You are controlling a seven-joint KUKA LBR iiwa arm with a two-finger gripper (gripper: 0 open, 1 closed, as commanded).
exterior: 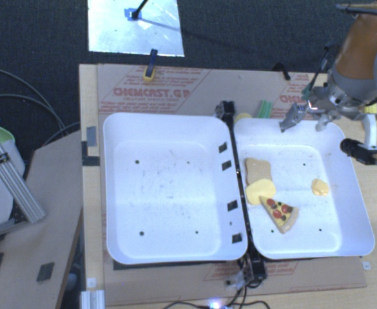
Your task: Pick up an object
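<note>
Gripper (306, 117) hangs open above the right bin's (304, 246) far rim, well apart from the pizza slice (281, 214).

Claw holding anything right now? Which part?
Nothing held. The claw hangs open over the right bin's far rim, apart from the pizza slice below.
</note>
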